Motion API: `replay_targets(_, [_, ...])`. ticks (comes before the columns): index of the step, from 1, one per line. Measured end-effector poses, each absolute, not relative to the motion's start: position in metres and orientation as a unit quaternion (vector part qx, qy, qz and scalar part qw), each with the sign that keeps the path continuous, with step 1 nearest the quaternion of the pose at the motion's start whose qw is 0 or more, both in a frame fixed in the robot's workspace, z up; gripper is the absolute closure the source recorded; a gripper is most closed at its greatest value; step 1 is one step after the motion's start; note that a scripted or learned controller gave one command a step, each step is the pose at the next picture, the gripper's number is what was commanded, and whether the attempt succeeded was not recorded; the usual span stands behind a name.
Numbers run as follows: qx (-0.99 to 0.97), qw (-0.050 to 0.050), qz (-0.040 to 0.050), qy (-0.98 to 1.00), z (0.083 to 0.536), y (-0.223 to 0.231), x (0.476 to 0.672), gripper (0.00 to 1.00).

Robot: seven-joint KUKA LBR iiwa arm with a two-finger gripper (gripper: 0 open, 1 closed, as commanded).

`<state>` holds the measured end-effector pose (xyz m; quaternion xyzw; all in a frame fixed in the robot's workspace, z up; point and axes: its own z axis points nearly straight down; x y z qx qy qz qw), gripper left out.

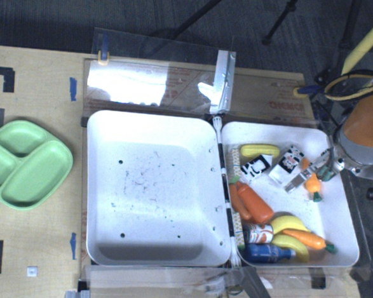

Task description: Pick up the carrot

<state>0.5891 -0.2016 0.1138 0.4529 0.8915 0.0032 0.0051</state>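
Note:
A long orange carrot [304, 238] with a green end lies at the front right of the right bin [344, 217], against two yellow bananas [289, 224]. A smaller orange piece with a green stub [312, 184] sits farther back by the bin's right wall. My gripper [313, 176] is directly over this small piece, reaching in from the right under the grey wrist and orange band [366, 129]. The view does not show whether the small piece is gripped or just lying under the gripper. The long carrot lies well in front of the gripper and apart from it.
The right bin also holds a yellow corn-like piece [259, 150], two black-and-white toys [256, 166], a red-orange vegetable [253, 204], a small can [260, 234] and a blue bottle [265, 252]. The left bin [105, 133] adjoins it. A green divided plate [23, 162] lies far left.

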Motion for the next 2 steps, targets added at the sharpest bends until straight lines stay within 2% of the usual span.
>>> replay_targets(1, [0.34,0.001,0.0012,0.94,0.086,-0.201,0.574,0.0])
replay_targets(2, [0.311,0.003,0.0003,0.95,0.148,-0.223,0.584,0.0])
